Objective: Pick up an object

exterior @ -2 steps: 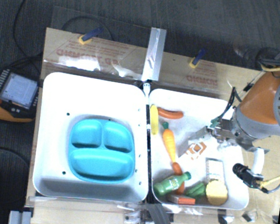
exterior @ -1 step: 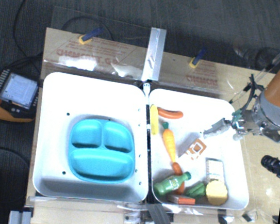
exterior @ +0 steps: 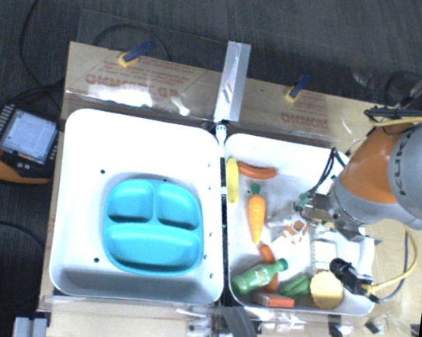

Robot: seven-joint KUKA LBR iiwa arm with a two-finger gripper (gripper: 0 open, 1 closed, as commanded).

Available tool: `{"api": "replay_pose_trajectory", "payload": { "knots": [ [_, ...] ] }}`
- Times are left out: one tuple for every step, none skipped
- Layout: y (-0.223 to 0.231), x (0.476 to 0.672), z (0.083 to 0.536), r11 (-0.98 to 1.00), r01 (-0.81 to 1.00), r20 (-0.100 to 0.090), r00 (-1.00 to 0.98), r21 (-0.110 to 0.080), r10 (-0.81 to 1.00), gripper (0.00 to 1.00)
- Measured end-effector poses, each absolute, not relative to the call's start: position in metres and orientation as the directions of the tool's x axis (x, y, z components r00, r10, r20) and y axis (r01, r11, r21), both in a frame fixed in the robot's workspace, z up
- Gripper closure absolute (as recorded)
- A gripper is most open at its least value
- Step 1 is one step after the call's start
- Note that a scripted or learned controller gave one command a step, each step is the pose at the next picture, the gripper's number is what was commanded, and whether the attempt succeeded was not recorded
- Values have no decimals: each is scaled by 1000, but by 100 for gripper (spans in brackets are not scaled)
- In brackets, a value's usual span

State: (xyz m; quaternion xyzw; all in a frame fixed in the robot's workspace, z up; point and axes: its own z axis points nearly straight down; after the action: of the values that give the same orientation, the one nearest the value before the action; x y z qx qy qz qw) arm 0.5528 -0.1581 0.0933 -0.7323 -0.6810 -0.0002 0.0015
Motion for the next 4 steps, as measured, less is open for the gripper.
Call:
{"api": "replay_pose_trajectory", "payload": {
  "knots": [
    [-135,575,90,357,934,-10,-357,9,934,0],
    [-163,585,170,728,686,-2,-728,1,686,0],
    [-128,606,90,768,640,-10,-768,2,640,0],
    [-125,607,101,769,640,-7,-769,10,640,100]
  ]
}}
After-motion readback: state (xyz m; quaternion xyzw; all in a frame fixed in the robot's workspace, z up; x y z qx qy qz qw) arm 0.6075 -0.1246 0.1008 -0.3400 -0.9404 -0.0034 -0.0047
